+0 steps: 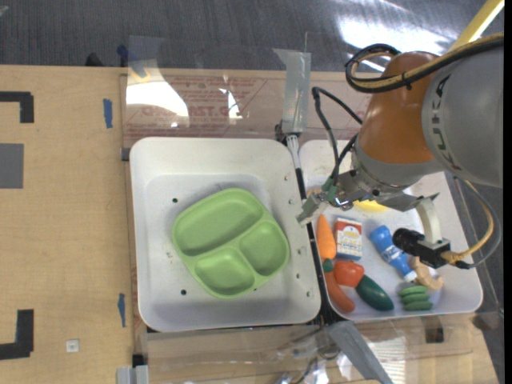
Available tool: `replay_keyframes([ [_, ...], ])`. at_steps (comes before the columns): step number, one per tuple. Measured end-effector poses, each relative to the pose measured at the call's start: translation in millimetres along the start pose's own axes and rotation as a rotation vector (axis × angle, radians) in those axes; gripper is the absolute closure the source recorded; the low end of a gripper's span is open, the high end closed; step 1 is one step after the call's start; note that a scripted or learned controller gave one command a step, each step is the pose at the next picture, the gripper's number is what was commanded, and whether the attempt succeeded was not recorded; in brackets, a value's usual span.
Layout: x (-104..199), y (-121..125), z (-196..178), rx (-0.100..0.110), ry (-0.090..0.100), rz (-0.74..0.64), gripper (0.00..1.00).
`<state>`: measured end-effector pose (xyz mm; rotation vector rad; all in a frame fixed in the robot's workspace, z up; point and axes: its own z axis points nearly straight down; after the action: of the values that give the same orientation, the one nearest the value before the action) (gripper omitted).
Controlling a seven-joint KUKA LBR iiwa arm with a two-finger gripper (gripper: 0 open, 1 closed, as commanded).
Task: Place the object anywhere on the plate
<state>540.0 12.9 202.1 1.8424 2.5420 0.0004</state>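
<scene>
The grey arm with its orange band is reaching in from the right over the far part of the right bin (468,290). Its hand (324,201) is hanging near the divide between the two bins, just above the toy carrot (325,236); whether it is spread or pressed together cannot be told, and nothing is showing between its tips. The green divided plate (230,241) is lying in the left bin (152,174), with nothing sitting on it. In the right bin, a small white carton (349,239), a blue bottle (389,249), a red tomato (349,273), a dark green vegetable (374,294) and a light green ridged piece (414,296) are lying close together. The cardboard-covered surface (60,214) is stretching away to the left.
</scene>
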Motion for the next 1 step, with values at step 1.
replay_keyframes([
  [1, 0.0, 0.0, 0.0, 0.0, 0.0, 0.0, 0.0],
])
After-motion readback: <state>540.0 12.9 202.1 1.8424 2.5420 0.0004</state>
